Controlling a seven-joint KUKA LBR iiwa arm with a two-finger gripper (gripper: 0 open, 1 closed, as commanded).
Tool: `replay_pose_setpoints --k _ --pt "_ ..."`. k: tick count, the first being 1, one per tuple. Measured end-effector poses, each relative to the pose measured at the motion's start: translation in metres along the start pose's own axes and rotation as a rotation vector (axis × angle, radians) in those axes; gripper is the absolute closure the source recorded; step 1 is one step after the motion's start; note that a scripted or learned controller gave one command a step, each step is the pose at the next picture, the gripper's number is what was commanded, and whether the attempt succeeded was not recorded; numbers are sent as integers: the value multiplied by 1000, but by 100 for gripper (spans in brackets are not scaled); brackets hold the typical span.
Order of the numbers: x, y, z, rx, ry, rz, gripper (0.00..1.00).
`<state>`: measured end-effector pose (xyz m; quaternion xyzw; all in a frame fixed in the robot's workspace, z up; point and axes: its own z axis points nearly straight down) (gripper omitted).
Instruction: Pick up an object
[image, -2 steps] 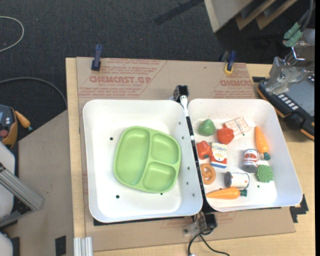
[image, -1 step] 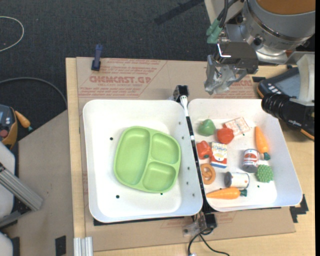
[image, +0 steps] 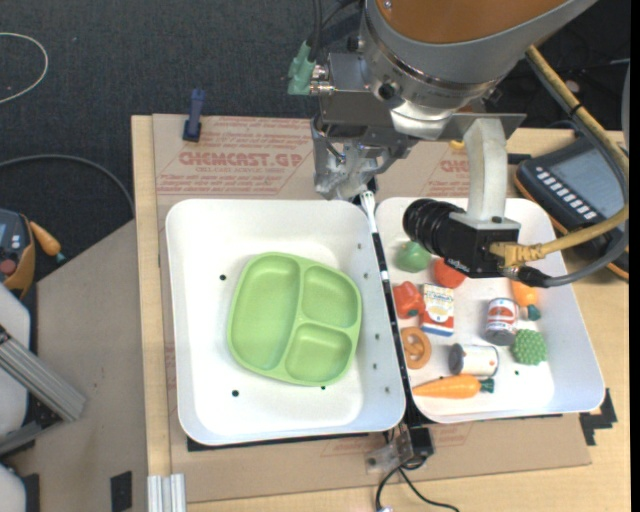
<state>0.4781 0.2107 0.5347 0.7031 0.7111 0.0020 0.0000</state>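
Observation:
My gripper (image: 346, 176) hangs over the far rim where the two bins meet, above the cardboard backing, with nothing seen in it. The right bin (image: 570, 385) holds several small items: a green round piece (image: 412, 256), a red piece (image: 405, 298), a white carton (image: 437, 308), a small can (image: 501, 318), a brown ring (image: 416, 347), an orange carrot (image: 450, 388), a white cylinder (image: 474, 358) and a bumpy green piece (image: 530, 346). A green divided plate (image: 295, 318) lies in the left bin (image: 195, 300).
A black cylindrical unit (image: 450, 238) on the arm overhangs the far part of the right bin and hides some items. A yellow cable (image: 575, 240) runs off to the right. A grey keypad pendant (image: 580, 185) lies at the right.

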Motion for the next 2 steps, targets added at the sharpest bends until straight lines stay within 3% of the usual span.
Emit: replay_pose_setpoints --k 1,2 --pt "14 43 0 -1 -2 11 100" --pt "13 49 0 -1 -2 12 100"
